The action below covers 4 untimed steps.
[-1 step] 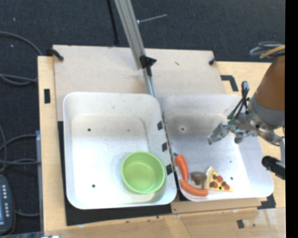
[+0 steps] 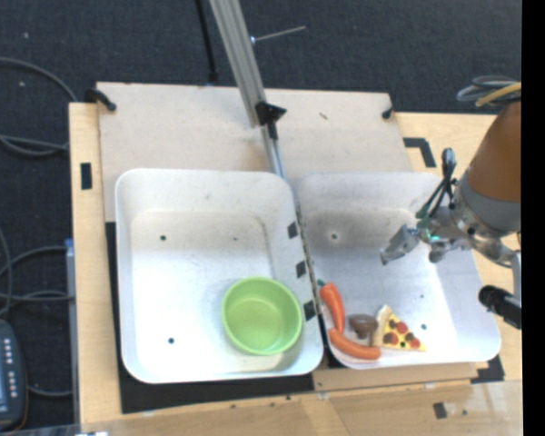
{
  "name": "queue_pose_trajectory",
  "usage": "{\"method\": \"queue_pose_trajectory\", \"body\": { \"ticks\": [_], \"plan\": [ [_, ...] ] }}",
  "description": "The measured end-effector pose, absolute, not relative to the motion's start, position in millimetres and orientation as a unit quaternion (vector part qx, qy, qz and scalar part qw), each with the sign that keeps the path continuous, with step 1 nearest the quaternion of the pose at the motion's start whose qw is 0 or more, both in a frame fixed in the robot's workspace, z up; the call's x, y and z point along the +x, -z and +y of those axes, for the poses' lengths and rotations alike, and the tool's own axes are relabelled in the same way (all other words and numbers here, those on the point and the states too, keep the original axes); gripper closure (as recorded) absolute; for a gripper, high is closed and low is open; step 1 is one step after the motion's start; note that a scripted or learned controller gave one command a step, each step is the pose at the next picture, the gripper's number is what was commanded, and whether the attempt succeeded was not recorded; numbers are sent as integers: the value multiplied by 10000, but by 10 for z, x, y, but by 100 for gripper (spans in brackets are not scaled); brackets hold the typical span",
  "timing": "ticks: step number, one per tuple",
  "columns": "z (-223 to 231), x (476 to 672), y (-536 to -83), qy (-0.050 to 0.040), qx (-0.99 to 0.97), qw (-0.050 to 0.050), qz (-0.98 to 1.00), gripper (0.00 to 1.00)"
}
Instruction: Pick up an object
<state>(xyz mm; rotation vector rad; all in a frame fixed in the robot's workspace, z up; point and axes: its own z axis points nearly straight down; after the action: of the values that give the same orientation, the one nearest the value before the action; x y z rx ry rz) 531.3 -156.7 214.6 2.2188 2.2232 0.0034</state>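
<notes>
Two white bins [image 2: 145, 243] sit side by side; the grey arm's gripper [image 2: 418, 243] hangs over the right one, fingers spread, released. Long orange plastic carrot [image 2: 333, 305] lies pointing away.

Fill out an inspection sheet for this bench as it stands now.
Surface: wooden bench bearing left bin and right bin.
Job's things: green bowl in left bin; two carrots, pizza slice and a brown piece in right bin's near corner.
Clutter: nothing seen.
Grippers: gripper above right bin, holding nothing.
Cables: black leads on floor, left.
Surroundings: metal pole, dark carpet.
</notes>
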Motion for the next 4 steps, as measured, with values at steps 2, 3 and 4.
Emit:
{"method": "queue_pose_trajectory", "body": {
  "ticks": [2, 3, 4],
  "plan": [
    [-1689, 5212, -1058, 23, 7076, -18, 7066, 0],
    [-1701, 5213, -1007, 8, 7077, 4, 7065, 0],
    [-1704, 5226, -1118, -13, 7090, 14, 7052, 100]
  ]
}}
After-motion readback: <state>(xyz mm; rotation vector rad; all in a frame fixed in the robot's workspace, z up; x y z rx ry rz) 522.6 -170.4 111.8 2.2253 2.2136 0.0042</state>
